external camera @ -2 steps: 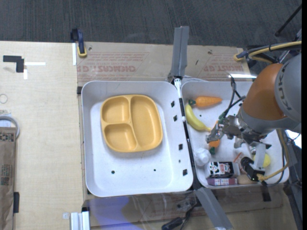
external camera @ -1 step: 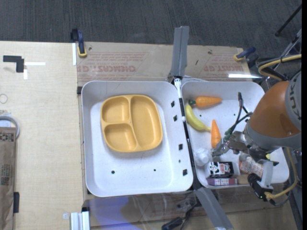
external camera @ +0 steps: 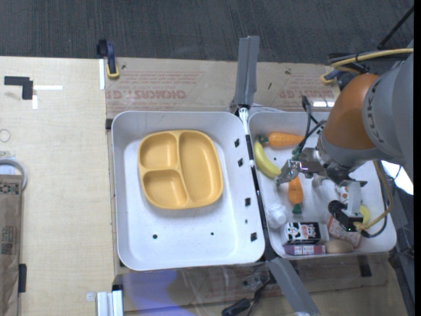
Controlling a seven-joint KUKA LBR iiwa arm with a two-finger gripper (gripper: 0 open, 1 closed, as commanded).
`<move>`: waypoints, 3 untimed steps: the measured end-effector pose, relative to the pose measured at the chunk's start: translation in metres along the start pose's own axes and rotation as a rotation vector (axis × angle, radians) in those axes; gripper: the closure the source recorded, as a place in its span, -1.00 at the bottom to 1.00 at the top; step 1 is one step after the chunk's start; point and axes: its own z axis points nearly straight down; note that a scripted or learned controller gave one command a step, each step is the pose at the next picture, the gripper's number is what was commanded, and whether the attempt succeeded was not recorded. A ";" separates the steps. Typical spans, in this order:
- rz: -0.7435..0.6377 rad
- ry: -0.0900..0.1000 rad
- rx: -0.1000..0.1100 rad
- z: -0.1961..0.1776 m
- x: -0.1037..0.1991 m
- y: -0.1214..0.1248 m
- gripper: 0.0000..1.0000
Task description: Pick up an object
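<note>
Approach step: arm positioned over the right bin, no object yet secured.

The arm [external camera: 358,120] reached across the right bin [external camera: 388,239]; the left bin [external camera: 128,242] held a yellow divided plate [external camera: 179,170]. The gripper [external camera: 291,172] hung low between the banana [external camera: 265,161] and the small carrot [external camera: 295,191], just beside both; whether the claw was released or clenched could not be told. A larger carrot [external camera: 285,139] and a carton [external camera: 304,232] lay nearby. Judged next: centre over one item, descend, clamp.
</note>
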 end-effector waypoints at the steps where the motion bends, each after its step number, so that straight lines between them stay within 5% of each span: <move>1: 0.003 0.000 0.003 -0.008 -0.001 -0.001 1.00; 2: 0.005 0.000 0.006 -0.016 -0.002 -0.001 1.00; 3: 0.067 -0.001 0.001 -0.101 -0.011 -0.058 1.00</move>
